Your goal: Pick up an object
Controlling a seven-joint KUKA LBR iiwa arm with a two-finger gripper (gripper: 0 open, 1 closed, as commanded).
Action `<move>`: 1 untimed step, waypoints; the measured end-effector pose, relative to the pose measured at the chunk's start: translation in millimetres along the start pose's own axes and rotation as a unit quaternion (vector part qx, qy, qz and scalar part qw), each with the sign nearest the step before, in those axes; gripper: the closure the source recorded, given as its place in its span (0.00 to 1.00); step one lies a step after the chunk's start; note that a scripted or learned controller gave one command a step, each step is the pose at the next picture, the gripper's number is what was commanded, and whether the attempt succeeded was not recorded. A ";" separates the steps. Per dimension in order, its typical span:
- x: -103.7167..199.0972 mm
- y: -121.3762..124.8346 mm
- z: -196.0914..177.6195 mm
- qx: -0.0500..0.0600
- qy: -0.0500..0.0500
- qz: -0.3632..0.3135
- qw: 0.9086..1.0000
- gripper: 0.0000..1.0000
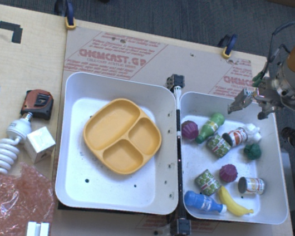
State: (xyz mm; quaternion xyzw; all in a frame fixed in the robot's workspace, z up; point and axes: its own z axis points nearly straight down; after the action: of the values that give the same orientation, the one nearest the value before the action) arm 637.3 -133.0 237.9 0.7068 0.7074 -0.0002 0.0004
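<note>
My gripper point(249, 109) hangs over the back edge of the right bin point(281, 166), fingers spread open with nothing between them. Below and in front of it lie a green bottle point(211, 126), a red-labelled white bottle point(238, 136), a green can point(218, 147) and a dark green lump point(253, 151). A purple ball point(189, 130) sits at the bin's left wall. Nearer the front are a magenta ball point(228, 173), a second green can point(207, 182), a silver can point(251, 185), a banana point(234, 203) and a blue bottle point(204, 204).
The left bin point(68, 180) holds a yellow divided plate point(123, 136). On the bench to the left lie a tape measure point(37, 103), a spiral bulb point(8, 146), a white cube point(40, 142) and a pink mesh bag point(20, 199).
</note>
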 end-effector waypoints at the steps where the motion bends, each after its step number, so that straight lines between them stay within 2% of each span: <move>1: -37.2 24.5 125.6 -0.008 -0.001 -0.001 1.000 0.00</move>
State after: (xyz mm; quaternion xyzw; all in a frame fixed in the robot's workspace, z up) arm 661.8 -170.3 112.3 0.7063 0.7079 0.0045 0.0073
